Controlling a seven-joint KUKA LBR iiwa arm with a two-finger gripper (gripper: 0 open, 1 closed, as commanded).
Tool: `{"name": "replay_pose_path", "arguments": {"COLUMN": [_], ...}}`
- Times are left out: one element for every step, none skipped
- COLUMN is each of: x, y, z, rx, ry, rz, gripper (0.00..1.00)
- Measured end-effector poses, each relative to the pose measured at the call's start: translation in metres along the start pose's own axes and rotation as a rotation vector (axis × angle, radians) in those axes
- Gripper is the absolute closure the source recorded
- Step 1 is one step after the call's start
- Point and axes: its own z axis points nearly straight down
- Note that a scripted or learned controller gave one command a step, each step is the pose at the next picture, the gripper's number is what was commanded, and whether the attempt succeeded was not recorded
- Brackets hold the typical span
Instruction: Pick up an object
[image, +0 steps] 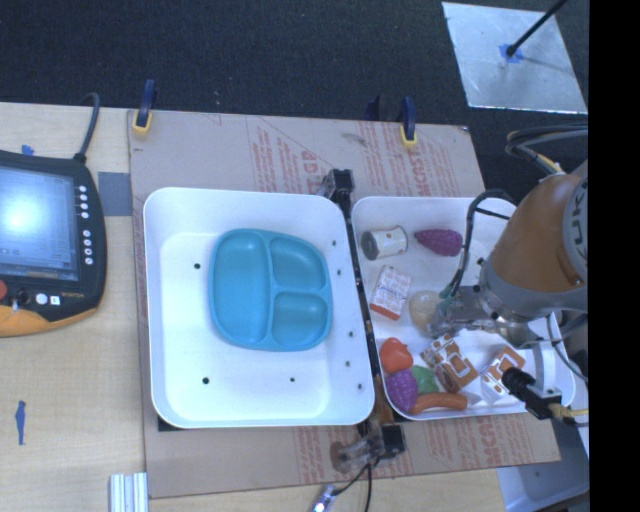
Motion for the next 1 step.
{"name": "replay_pose_path", "arguments": {"x": [0.0001], "y": [0.0000], "z": [0.0001], "rx": [0.000], "ry": [0.000], "rz": [0.000], "gripper": [0.00]}}
